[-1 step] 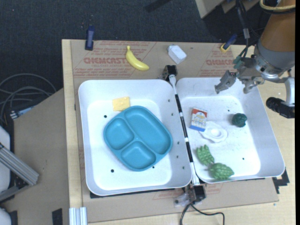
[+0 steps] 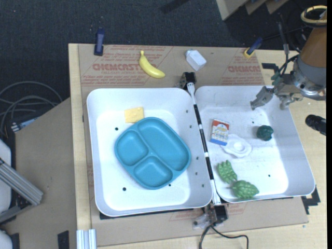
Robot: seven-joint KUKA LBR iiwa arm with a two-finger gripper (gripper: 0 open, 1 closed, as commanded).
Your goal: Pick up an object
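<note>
We see the gripper (image 2: 271, 98) hanging with fingers spread and nothing between them over the right bin's (image 2: 290, 183) far edge. Near it in that bin lie a dark green ball (image 2: 265, 133), a small printed carton (image 2: 220, 131), a white, possibly lidded, piece (image 2: 238, 148) and two leafy green toys (image 2: 236, 180). A blue divided plate (image 2: 151, 152) sits in the left bin (image 2: 101, 139)

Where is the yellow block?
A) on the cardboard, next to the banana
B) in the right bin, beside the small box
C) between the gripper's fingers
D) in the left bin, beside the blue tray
D: the yellow block lies on the floor of the left bin, by the far edge of the blue tray.
</note>
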